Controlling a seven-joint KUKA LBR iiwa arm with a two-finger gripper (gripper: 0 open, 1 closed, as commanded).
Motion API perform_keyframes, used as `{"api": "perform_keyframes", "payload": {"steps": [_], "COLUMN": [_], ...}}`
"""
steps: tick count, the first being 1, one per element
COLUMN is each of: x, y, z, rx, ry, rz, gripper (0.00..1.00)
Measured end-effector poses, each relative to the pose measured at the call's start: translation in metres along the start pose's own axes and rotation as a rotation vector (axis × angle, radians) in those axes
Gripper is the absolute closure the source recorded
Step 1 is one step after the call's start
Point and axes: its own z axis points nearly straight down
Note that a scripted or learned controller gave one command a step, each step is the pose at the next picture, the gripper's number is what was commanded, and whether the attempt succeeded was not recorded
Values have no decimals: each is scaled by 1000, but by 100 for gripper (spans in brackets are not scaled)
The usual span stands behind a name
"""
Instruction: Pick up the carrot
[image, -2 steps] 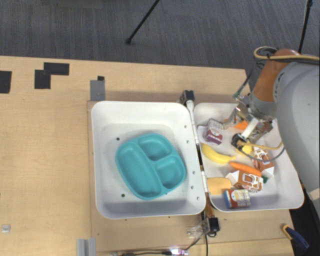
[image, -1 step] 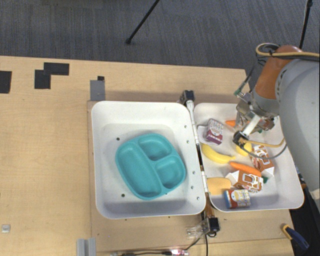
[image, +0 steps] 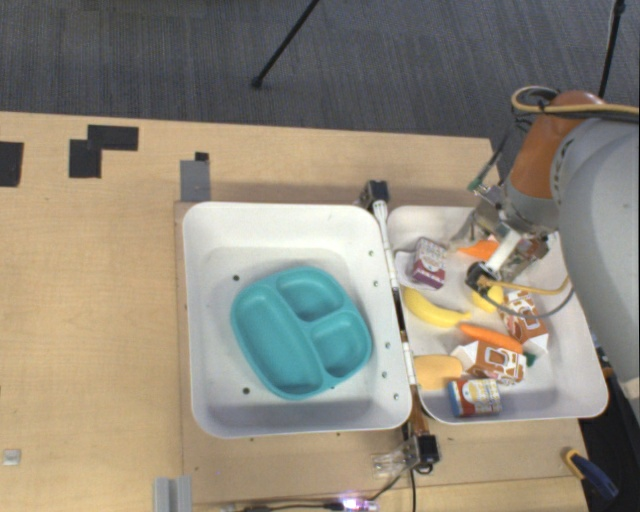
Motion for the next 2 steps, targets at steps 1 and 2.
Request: {"api": "perform_keyframes", "payload": {"steps": [1,2], "x": [1,1], "y": [0,0], "z": [-10,-10], "rx": [0,0], "ry": [0,0], "rz": [-4,-5], "gripper": [100,0]}}
